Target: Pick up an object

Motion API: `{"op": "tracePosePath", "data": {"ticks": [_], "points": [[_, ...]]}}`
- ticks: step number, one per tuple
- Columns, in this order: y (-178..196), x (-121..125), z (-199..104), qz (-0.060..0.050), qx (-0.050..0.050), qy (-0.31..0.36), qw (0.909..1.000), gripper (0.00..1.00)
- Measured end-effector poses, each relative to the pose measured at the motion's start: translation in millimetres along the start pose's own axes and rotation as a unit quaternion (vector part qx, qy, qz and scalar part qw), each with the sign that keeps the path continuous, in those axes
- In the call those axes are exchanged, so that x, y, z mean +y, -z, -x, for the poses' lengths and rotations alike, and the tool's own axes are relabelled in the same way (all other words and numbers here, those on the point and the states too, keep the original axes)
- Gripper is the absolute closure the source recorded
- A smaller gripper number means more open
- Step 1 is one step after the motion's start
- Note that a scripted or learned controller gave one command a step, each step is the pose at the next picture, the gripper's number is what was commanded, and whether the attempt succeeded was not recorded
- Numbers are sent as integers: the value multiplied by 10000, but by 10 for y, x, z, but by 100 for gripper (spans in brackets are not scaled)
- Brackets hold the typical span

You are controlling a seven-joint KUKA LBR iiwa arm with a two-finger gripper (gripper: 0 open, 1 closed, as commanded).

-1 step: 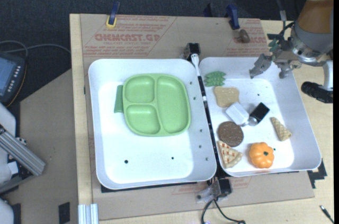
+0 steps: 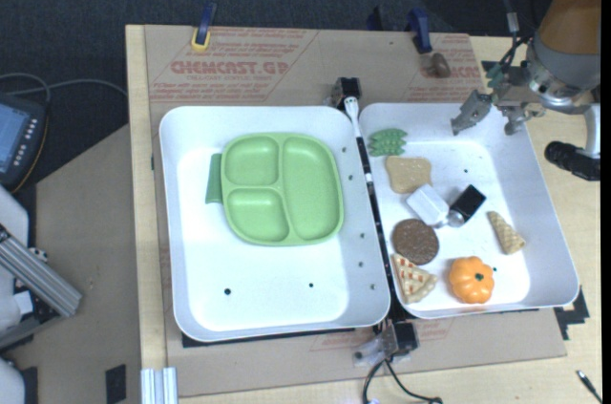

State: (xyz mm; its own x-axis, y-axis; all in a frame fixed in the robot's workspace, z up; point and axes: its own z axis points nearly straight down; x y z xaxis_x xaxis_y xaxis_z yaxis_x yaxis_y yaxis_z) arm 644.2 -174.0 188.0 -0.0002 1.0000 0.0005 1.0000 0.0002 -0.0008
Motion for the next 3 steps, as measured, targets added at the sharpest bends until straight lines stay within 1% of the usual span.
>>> {"op": "tracePosePath", "data": {"ticks": [1,2,3], "points": [[-633,-33,-46,-33,7,5,10000,0],[-1036,-25,-52,3,2,1,10000,0],[-894,-6,-51,36,-10,11,10000,100]]}}
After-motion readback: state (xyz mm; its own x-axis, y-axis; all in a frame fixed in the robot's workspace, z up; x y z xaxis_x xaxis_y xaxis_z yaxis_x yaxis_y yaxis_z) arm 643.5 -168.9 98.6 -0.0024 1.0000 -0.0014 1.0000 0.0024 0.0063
